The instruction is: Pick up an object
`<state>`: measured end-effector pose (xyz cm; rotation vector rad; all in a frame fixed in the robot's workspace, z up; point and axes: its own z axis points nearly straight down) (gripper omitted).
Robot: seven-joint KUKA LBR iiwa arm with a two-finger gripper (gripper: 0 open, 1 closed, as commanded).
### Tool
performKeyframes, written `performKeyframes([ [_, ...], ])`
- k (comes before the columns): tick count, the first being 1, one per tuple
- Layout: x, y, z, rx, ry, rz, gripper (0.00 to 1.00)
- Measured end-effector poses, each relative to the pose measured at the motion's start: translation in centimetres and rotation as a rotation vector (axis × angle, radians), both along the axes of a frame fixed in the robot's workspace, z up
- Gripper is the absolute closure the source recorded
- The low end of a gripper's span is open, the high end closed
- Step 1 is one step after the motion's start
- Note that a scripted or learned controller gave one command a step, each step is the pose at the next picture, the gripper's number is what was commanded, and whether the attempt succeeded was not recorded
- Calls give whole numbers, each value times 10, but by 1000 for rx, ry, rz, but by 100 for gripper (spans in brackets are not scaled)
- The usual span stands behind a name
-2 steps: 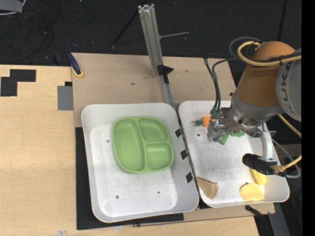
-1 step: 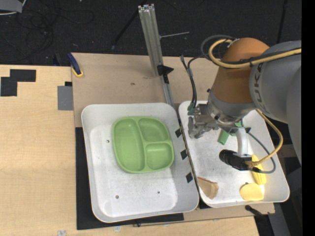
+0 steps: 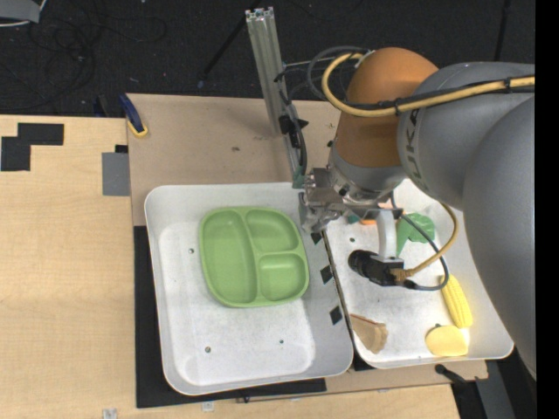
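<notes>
At bin divider, claw beside pale-green three-compartment plate lying flat in left bin; cannot tell claw's grip.

The left bin is white with faint grey speckling, and the divided plate in it is pale green. The right bin is white too, with a yellow corn cob, a yellow lump, a tan-brown wedge and a bright green piece. The arm is grey with an orange band, and the tabletop is pale wood-grain.

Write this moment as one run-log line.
gripper: above the bins' shared edge | green plate: left bin | corn: right bin
</notes>
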<state>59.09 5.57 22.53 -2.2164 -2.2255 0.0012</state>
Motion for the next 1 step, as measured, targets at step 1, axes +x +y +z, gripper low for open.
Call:
performKeyframes([
  [1, 18, 51, 10, 1, 0, 0, 100],
])
